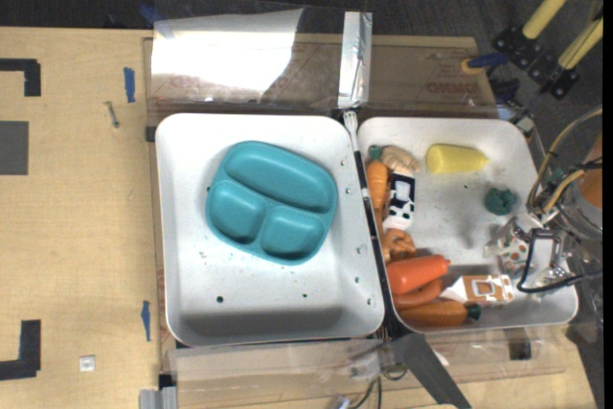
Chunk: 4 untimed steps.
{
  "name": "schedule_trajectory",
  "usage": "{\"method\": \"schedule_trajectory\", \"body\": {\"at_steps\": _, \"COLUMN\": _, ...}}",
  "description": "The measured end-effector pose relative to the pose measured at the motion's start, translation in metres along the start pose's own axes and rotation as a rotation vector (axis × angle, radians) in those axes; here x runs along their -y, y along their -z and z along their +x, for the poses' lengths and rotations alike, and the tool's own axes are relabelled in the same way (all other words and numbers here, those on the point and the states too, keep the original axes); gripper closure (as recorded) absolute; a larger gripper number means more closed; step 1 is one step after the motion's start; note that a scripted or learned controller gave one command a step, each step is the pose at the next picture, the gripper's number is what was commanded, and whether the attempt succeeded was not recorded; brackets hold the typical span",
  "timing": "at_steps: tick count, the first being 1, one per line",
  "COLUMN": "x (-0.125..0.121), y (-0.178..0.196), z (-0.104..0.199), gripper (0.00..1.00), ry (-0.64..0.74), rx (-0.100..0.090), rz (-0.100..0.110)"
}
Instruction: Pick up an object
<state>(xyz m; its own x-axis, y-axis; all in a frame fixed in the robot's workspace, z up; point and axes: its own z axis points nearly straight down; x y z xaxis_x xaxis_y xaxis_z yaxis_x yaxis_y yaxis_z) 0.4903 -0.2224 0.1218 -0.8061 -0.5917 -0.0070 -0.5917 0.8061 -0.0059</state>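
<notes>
From my station I see the two white bins side by side on the tabletop [67, 206]. The left bin [192, 283] carries a teal divided tray [271, 199], lying flat near its middle. The right bin [450, 225] holds the loose objects: a yellow piece [456, 158] near its far wall, a small dark green lump [499, 200] to the right of centre, and a row of things along its left wall, among them a tan and orange item [381, 170], a black-and-white toy [400, 196] and an orange carrot-shaped piece [418, 273] lying across another orange item [436, 311] at the near edge. A small orange-and-white box [486, 288] lies just beside the carrot shape. The tool [533, 256] sits low at the right bin's near right corner, amid cables, next to a small patterned object [513, 249]; I cannot tell whether it is apart or together, nor whether it touches anything.
</notes>
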Motion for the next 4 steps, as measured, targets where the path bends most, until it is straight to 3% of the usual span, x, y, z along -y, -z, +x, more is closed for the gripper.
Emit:
{"method": "schedule_trajectory", "body": {"at_steps": 1, "x": 0.031, "y": 0.017, "z": -0.042, "gripper": 0.00, "ry": 0.135, "rx": 0.001, "rz": -0.001}}
{"method": "schedule_trajectory", "body": {"at_steps": 2, "x": -0.003, "y": -0.029, "z": 0.003, "gripper": 0.00, "ry": 0.279, "rx": -0.003, "rz": -0.008}}
{"method": "schedule_trajectory", "body": {"at_steps": 3, "x": -0.002, "y": 0.013, "z": 0.004, "gripper": 0.00, "ry": 0.326, "rx": 0.001, "rz": 0.001}}
{"method": "schedule_trajectory", "body": {"at_steps": 4, "x": 0.034, "y": 0.024, "z": -0.046, "gripper": 0.00, "ry": 0.465, "rx": 0.001, "rz": -0.003}}
